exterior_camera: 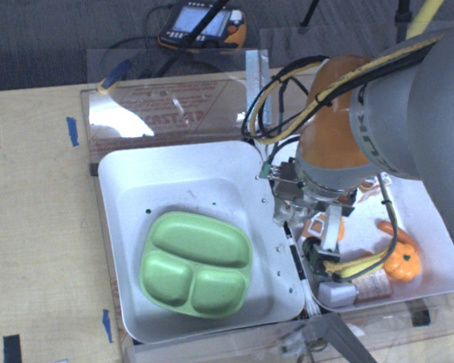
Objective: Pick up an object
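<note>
gripper (324, 243): over cluttered right bin (439, 219), grip unclear | left bin (122, 179): smooth green three-compartment tray (194, 263)

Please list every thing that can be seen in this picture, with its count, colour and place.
bins: two, white, side by side on the bench.
divided tray: one, green, upside down in the left bin.
small pumpkin: one, orange, right bin, near the front.
banana-like item: one, yellow, right bin, beside the pumpkin.
handheld device: one, dark with a lit screen, on the floor behind the bins.
arm: one, grey with an orange band, above the right bin.
end effector: one, low over the right bin's clutter.
</note>
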Controlling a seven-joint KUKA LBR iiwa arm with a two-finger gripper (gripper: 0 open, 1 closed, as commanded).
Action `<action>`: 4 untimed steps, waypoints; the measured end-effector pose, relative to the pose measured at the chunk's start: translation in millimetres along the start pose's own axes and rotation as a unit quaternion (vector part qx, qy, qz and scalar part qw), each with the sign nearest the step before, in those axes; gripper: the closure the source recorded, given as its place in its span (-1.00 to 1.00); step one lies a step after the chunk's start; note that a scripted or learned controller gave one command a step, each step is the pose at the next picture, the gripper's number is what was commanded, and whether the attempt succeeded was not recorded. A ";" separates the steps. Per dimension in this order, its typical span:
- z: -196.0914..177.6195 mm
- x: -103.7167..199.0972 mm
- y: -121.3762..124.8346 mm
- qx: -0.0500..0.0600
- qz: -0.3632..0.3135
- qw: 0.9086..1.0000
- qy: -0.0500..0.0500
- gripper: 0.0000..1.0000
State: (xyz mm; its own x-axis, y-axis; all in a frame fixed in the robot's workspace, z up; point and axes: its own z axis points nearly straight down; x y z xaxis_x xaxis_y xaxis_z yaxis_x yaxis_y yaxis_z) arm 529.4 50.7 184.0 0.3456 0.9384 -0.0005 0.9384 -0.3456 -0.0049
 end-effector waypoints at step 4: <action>-73.0 -28.5 -43.1 -0.001 -0.277 0.961 0.000 1.00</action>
State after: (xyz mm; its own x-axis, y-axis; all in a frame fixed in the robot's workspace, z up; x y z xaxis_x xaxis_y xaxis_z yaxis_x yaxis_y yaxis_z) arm 479.5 38.7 257.1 -0.2065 0.9784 0.0015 0.9784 0.2065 -0.0032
